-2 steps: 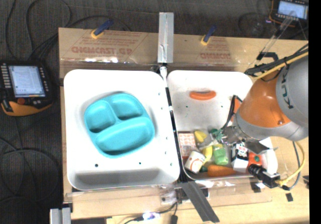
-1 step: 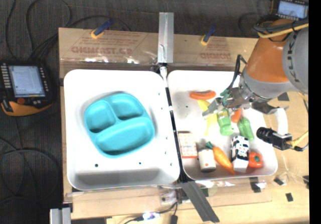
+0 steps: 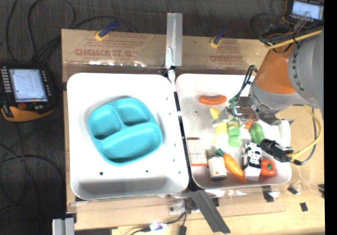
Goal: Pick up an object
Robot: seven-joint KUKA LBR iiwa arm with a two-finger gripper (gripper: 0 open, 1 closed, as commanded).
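KUKA arm: grey rounded housing, orange band above wrist, black cable looping alongside, yellow cable trailing right.

One fixed camera above the bench, looking down at a slant, both white bins left of the gripper.

The arm is cut off by the right edge, so its upper part is out of sight. Its wrist covers the gripper from above, and the fingers cannot be made out. Small items in the right bin crowd together beneath it; a yellow-green piece is partly hidden and hard to identify. The label on a small card is too small to read.
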